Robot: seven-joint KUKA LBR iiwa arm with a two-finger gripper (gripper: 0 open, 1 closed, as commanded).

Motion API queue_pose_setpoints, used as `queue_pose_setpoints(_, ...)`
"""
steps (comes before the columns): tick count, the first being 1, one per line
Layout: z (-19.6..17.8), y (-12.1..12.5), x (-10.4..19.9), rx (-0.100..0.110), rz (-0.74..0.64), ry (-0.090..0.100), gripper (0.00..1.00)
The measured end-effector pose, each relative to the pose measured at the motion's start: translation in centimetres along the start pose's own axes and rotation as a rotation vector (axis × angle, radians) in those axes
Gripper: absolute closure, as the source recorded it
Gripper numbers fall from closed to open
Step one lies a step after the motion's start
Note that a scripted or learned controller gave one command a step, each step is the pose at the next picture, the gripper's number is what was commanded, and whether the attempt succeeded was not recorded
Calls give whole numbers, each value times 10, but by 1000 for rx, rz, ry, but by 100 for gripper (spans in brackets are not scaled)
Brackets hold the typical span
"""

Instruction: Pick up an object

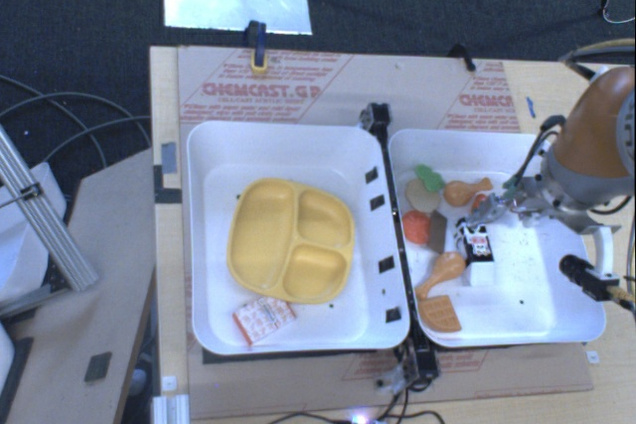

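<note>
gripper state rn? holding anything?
Gripper: cannot be told. It sits low in the right bin, over the clutter near the small black-and-white object; nothing visibly held.

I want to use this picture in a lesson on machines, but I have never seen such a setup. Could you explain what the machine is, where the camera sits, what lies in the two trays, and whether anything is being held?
The camera is fixed above a bench and looks down at a slant. The grey and orange shape at the right is a robot arm; its gripper, a two-fingered claw, reaches into the right bin.

Two shallow white bins sit side by side. The left bin holds a yellow divided plate and a small red-and-white packet near its front edge. The right bin holds a cluster of toy food: a green piece, tan drumstick shapes, a red round piece, an orange wedge, plus a small black-and-white box.

The gripper sits close over this cluster, but whether it holds anything is too small to tell.
</note>
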State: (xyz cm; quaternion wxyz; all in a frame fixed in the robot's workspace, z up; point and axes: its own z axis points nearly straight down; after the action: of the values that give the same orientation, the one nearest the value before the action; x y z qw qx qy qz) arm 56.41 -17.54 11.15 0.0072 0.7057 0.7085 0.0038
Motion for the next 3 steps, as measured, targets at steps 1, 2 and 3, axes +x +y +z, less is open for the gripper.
queue_pose_setpoints(1, 9, -34, 17, -6, -2, 1, 0)
queue_pose_setpoints(2, 11, -33, 76, -30, 7, -16, 0)
queue_pose_setpoints(3, -79, -74, 168, 10, -6, 7, 0)
